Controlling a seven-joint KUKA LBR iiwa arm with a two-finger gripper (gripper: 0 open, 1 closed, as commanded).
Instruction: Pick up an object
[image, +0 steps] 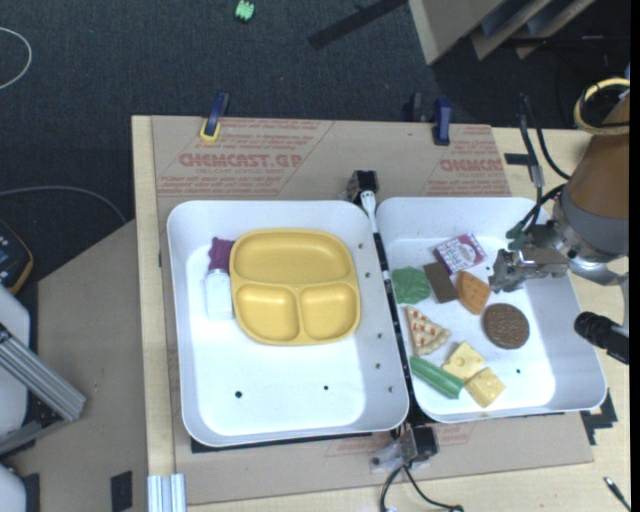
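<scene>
We note the pincer (507, 272) hovering near the right bin's (570, 385) far right edge, just beside the orange piece (473, 292); whether spread or pressed together, we cannot tell.

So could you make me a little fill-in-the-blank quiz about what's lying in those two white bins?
1. The yellow tray has ___ compartments.
2. The yellow tray lies in the ___ bin.
3. The round brown cookie lies in the ___ bin.
4. The gripper hovers over the ___ bin.

Missing words: three; left; right; right
</scene>
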